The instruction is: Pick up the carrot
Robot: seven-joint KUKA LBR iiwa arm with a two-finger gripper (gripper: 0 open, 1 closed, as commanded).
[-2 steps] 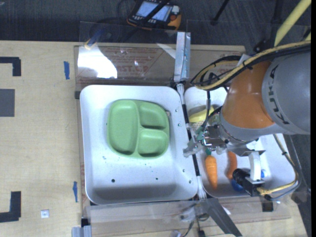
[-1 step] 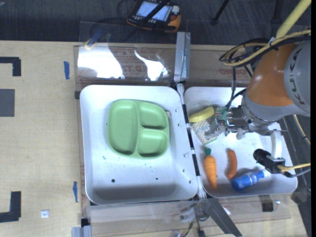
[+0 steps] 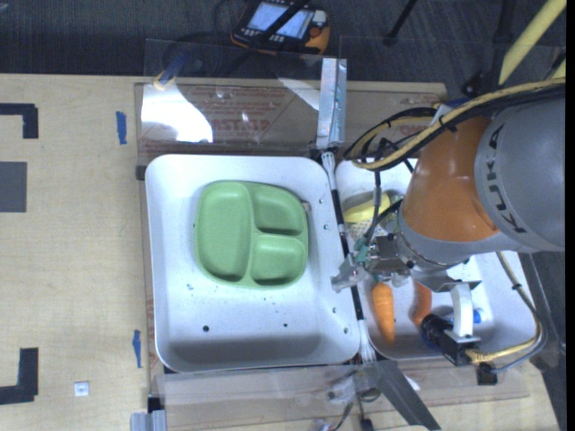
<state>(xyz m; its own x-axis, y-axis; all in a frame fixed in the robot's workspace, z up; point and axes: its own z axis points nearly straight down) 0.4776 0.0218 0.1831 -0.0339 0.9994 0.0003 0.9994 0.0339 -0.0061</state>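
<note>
Carrot (image 3: 384, 311) lies by the right bin's (image 3: 503, 335) left wall, stiff, light, tapered; we'd grab mid-body; gripper (image 3: 382, 263) just above, opening can't be told.

Two white bins sit side by side: a left bin (image 3: 171, 241) and a right bin (image 3: 512, 294). One green divided plate (image 3: 252, 232) has three compartments. One carrot (image 3: 384, 311) is plainly countable; other items are hidden.
</note>
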